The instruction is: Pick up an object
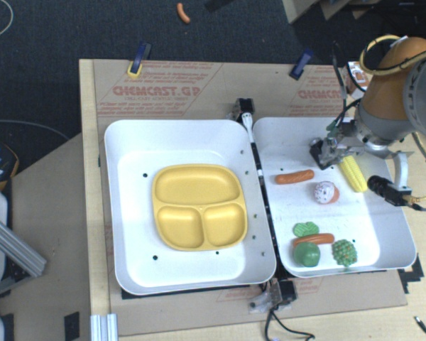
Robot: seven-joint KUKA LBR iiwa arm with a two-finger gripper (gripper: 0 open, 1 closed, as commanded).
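Bins: two shallow white bins stand side by side, with the divider seam between them as the landmark. Left of the seam, the left bin [124,190] holds one yellow three-compartment plate [199,206], well apart from the arm.

Right of the seam, the right bin [390,233] holds the candidate objects. Count: one toy sausage [294,178] just beside the seam; one white-and-red ball [326,192] past the sausage; one toy corn cob [353,172] further from the seam; one green leafy piece [305,229], one smaller orange sausage [313,239] and one green round piece [307,254], touching one another near the bin's front wall; one toy broccoli [344,253] beside that cluster.

The gripper [327,152] hangs low over the right bin's back part, between the toy sausage and the toy corn cob, close to both. Its fingers are dark and seen at a slant; whether they stand wide or narrow cannot be told. Nothing is visibly held between them.

Risks, as judgement: a descent here may land in the gap and close on nothing. The ball and the cob are rounded and may roll from a finger that strikes off-centre. Cables near the wrist could snag.
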